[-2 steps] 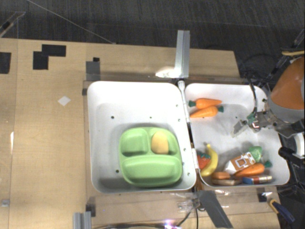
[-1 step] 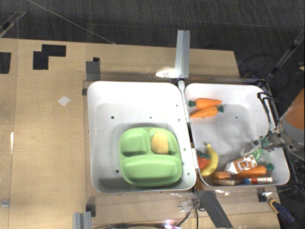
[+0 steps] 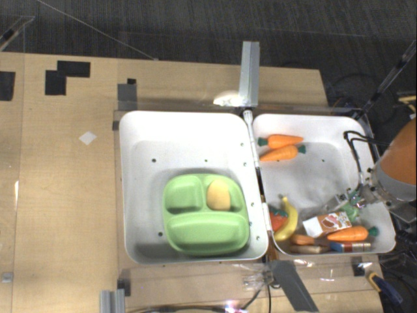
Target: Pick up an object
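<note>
The right bin holds two orange carrots near its far left corner. Along its near edge lie a yellow banana, a red piece, a small printed carton, a third carrot and a brown stick-like item. My gripper reaches in from the right and hangs low over the bin's right side, just above and right of the carton. I see nothing between its fingers.
The left bin carries a green divided plate with a yellow rounded fruit in its upper right compartment. A metal post stands behind the bins. A black cable loops over the right bin's right wall.
</note>
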`<action>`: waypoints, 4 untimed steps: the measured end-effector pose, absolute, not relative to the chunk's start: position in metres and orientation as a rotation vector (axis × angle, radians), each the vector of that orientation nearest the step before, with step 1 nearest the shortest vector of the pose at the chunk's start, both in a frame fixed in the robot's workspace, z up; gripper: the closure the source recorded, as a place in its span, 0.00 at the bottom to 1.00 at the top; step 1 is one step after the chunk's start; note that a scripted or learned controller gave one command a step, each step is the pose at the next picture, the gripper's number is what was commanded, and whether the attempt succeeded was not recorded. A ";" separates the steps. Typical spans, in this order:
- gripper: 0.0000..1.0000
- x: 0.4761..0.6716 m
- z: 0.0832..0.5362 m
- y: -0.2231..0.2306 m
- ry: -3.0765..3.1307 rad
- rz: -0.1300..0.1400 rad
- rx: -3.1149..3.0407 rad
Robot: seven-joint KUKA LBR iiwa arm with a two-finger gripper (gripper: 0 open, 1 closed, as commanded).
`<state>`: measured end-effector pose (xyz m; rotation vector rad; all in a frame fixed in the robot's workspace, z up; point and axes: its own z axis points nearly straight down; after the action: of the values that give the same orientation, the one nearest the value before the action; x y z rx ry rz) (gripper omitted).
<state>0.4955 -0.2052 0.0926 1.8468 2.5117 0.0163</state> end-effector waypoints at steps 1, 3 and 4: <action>0.00 0.494 0.139 -0.181 2.630 0.004 1.708; 0.00 0.531 0.092 -0.206 2.474 0.006 1.919; 0.00 0.499 0.092 -0.207 2.468 0.013 1.912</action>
<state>0.4994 -0.2067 0.0925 1.9115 2.4683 0.0131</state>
